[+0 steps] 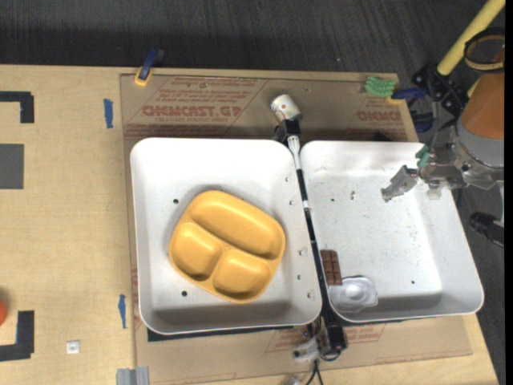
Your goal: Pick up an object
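The two-finger gripper [398, 184], fingers spread and holding nothing, hangs over the right bin [457, 239]; the yellow three-compartment plastic tray [227, 245] lies well left, nearer.

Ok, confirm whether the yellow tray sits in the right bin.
No, the yellow tray lies in the left bin.

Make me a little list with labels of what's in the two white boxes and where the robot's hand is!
Left bin: shallow white plastic bin holding a yellow plastic divided plate with three compartments
Plate position: roughly central, slightly toward the near side
Right bin: shallow white plastic bin with a small clear plastic object in its near-left corner
Gripper: grey metal two-finger gripper above the right bin's far-right part
Holding: nothing visible between the jaws
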Robot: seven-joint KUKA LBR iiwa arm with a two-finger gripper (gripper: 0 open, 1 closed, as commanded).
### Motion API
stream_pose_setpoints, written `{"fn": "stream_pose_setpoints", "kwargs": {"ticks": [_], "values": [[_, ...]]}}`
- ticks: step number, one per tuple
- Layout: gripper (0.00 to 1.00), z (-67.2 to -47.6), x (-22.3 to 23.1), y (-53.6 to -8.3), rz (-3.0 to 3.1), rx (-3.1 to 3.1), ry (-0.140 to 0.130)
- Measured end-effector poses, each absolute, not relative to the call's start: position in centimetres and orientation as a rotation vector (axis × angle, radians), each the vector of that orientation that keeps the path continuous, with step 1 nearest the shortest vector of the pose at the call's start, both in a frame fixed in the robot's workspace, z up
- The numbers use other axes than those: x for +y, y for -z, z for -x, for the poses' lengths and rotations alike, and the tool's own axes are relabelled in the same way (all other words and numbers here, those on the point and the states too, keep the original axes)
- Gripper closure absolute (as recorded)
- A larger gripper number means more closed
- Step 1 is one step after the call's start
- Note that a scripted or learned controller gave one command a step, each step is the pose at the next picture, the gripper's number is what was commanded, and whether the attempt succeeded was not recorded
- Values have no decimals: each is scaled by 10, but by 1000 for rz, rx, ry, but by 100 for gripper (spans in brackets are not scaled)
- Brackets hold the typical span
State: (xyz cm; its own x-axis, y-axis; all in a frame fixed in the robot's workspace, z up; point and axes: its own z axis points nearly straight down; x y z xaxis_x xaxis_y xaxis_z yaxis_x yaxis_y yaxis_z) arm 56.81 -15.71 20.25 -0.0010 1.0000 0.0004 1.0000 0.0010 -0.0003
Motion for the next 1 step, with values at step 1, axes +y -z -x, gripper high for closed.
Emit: {"fn": "stream_pose_setpoints", "kwargs": {"ticks": [1], "values": [[0,-532,-106,-86,1908,-2495,1]]}}
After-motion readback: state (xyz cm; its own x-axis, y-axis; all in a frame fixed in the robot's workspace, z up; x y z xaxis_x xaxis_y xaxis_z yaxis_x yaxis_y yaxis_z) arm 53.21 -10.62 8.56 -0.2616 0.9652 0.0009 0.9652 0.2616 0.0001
